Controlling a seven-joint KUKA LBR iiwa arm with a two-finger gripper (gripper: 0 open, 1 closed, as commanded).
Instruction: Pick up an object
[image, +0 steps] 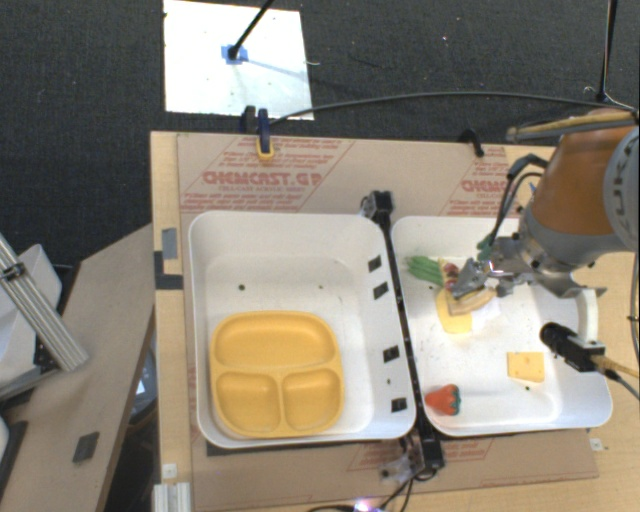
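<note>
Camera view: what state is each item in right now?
Pincer: down in the right bin, over the yellow piece.
Yellow tray: flat in the left bin.
Cheese slice: lying flat.
Red vegetable: lying loose.
Green vegetable: beside the pincer.

A robotics lab — clamped white bins (300, 235) on a cardboard-covered bench (300, 165).

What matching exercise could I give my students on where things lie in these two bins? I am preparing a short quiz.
Things:
1. yellow divided tray
2. red toy
3. cheese-like yellow square
4. green toy

Places:
A. right bin, near its front left corner
B. left bin
C. right bin, near its back left, beside the gripper
D. right bin, front right area

Pairs: 1-B, 2-A, 3-D, 4-C
</note>
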